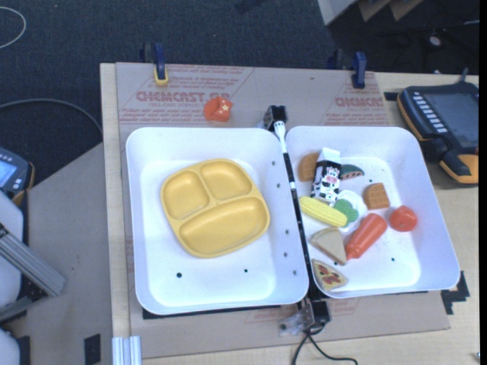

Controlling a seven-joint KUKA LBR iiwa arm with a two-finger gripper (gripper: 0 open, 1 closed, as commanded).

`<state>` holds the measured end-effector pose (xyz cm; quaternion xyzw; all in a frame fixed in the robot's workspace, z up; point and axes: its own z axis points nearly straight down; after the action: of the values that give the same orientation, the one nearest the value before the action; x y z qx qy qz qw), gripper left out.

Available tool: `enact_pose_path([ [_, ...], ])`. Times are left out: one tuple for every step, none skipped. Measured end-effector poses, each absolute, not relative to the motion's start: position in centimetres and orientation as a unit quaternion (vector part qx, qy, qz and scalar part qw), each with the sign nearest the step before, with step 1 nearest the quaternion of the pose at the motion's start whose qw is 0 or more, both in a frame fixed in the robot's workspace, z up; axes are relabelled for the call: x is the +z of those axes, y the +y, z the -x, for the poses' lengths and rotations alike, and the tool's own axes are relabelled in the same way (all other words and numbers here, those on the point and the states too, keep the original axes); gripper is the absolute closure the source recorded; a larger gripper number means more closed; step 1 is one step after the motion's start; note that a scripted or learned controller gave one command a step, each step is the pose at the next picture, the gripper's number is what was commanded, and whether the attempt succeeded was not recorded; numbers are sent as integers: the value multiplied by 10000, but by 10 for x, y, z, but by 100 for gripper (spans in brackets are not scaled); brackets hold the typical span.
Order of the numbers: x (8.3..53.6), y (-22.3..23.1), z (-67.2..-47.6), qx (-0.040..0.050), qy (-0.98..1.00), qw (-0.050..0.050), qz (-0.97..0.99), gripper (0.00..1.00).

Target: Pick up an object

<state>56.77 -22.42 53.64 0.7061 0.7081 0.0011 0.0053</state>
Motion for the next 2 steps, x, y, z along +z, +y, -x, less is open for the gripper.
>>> enact_pose_path([
  [547, -224, -564, 10, 7078, 62, -7063, 100],
  [536, -225, -487, -3, 7057, -10, -7085, 100],
])
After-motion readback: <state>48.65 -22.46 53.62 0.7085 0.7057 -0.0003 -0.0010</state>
